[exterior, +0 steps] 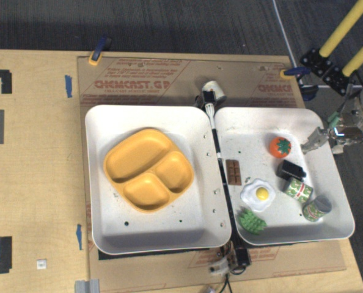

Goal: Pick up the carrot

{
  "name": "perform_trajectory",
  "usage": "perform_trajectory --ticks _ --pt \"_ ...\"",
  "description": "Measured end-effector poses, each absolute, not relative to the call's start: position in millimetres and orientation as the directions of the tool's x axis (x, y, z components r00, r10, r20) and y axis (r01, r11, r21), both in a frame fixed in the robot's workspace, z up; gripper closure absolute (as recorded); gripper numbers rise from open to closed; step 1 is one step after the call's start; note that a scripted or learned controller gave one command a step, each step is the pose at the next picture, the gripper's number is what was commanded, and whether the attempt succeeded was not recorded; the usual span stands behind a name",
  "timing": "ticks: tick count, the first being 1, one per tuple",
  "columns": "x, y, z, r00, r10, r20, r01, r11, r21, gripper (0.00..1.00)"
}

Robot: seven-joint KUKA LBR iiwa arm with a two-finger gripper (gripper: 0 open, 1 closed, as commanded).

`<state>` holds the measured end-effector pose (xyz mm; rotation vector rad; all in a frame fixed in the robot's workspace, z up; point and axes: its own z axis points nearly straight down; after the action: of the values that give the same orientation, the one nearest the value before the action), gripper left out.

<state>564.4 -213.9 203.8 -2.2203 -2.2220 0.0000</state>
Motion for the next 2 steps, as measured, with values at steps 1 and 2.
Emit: perform_trajectory --ticks 1,2 --pt "521.5 -140 125 0.321 0.947 0.000 0.947 -0.321 0.004 0.00" --pt "517.2 -42 185 0.308 0.951 0.001 0.951 -0.308 0.000 0.00"
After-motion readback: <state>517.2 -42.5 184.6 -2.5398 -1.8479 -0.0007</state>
